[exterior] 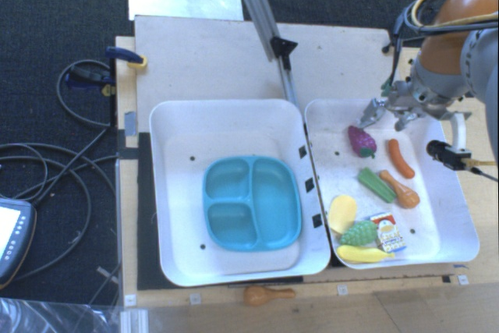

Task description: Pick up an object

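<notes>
The right bin (444, 242) holds several toy foods: a purple eggplant (361, 141), an orange sausage (401, 158), a green pepper strip (376, 185), an orange carrot (401, 190), a yellow lemon slice (341, 213), a bumpy green fruit (359, 232), a yellow banana (364, 253) and a small printed box (387, 232). My gripper (385, 119) hangs over the far part of this bin, just above and right of the eggplant. Its fingers (366, 118) are spread open with nothing between them.
A blue divided plate (252, 203) lies in the left bin (175, 246). A grey pole (257, 4) slants down to the divider between the bins. An orange toy (269, 294) rests on the bench in front of the bins. Cables and a clamp (125, 56) lie to the left.
</notes>
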Controlling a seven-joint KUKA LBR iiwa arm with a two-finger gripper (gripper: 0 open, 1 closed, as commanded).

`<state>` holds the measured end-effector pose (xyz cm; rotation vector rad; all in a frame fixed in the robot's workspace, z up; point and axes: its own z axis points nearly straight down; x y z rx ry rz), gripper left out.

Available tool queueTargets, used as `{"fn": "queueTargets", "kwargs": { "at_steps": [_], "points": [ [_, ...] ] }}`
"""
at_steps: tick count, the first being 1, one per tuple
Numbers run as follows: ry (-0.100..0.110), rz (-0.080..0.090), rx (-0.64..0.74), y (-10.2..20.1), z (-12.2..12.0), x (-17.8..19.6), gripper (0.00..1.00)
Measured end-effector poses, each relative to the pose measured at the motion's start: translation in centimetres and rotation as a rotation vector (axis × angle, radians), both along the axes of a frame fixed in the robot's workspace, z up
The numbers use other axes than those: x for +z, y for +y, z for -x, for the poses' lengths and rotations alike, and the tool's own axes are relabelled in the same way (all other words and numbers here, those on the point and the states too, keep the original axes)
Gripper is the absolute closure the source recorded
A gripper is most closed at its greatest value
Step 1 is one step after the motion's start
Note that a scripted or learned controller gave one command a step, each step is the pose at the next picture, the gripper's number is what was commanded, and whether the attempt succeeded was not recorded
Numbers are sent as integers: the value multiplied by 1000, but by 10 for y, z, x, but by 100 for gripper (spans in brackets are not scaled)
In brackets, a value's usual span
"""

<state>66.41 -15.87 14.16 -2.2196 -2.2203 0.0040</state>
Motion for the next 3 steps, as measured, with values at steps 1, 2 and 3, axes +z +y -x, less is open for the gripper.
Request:
{"fn": "queueTargets", "kwargs": {
  "at_steps": [1,2,3],
  "points": [
    [-9,2,1,0,-3,15,100],
    [-12,2,1,-9,-10,68,100],
    [-12,2,4,-9,-11,118,100]
  ]
}}
